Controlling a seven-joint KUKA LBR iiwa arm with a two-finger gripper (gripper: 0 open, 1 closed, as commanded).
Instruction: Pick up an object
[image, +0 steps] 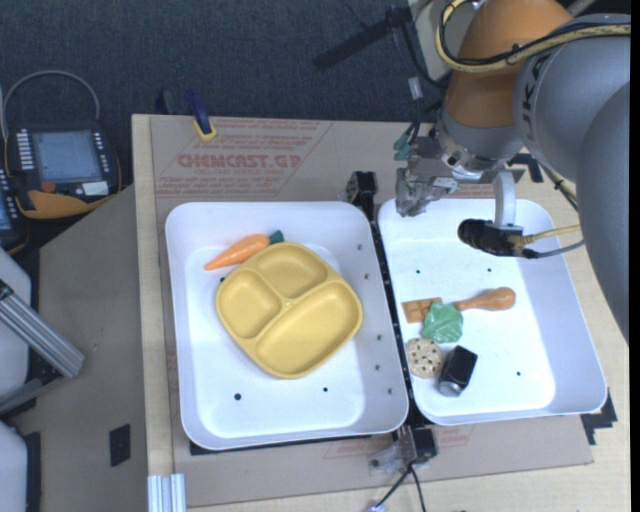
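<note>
Camera view. The gripper (415, 200) hangs at the far right of the yellow divided plate (290, 318), over the far-left corner of the right bin (545, 345). Nothing is seen in its grasp, and how wide it stands cannot be told.

No object is lifted yet. The nearest candidates form a cluster to the plate's right, toward the viewer from the gripper. The brown wooden piece (487, 299) looks the soundest choice, since its rounded end, farthest from the plate, lies clear of its neighbours. A good approach would descend upright over that end and close across the narrow width. The end nearer the plate is best avoided, because there the green lump (442, 323) and the orange-brown block (420, 309) crowd it.

Count:
- Bins: two.
- Left bin (182, 330): one plate and one carrot (238, 251), which lies at the plate's far-left rim.
- Right bin: one wooden piece, one orange-brown block, one green lump, one cookie (423, 356) and one small black block (457, 369), five in all.
</note>
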